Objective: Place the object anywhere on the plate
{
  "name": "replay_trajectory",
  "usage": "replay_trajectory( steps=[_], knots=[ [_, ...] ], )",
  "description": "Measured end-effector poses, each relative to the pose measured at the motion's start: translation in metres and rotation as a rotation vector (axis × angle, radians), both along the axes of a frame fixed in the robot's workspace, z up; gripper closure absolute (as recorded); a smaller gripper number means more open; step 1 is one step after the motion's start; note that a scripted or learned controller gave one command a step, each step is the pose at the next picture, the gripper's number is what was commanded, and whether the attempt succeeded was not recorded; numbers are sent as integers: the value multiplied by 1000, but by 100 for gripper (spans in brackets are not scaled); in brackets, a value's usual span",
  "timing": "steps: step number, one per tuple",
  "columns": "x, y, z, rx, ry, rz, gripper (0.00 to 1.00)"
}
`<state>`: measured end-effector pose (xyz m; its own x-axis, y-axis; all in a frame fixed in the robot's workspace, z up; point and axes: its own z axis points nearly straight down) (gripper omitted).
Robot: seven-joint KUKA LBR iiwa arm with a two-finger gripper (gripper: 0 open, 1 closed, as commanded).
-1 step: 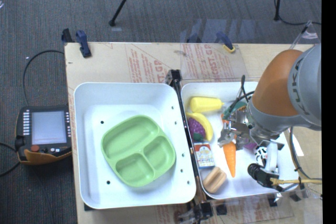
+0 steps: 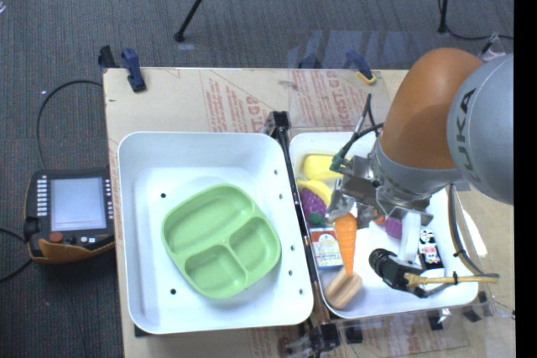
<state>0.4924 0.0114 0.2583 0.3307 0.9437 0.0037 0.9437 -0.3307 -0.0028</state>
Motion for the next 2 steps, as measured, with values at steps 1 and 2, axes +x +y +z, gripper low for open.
replay_trajectory(
  steps=[1,2],
  knots=[
    [-14,53,-6,-5,9,-308,100],
    [-14,53,-6,-5,8,-305,0]
  ],
)
